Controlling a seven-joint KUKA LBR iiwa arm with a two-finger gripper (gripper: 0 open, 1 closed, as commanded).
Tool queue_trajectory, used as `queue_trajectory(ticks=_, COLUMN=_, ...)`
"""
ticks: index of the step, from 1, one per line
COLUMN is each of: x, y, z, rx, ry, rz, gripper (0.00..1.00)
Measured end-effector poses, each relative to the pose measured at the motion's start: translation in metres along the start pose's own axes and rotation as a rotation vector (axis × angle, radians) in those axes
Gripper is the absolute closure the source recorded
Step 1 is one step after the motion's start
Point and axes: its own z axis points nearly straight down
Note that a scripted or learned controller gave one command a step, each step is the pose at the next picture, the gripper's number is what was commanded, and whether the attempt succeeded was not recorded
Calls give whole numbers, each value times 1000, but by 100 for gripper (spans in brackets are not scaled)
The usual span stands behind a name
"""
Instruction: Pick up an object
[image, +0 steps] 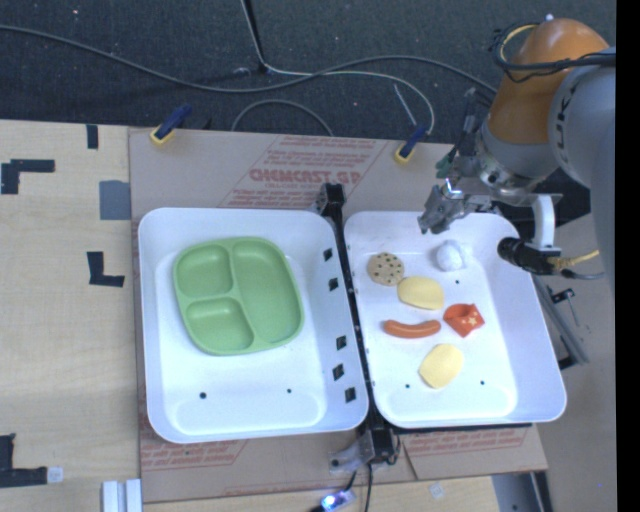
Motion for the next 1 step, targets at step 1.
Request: queue_trajectory(ticks=1, x=52, y=0, z=-9, rx=3, ry=2, rz=-5, gripper=100)
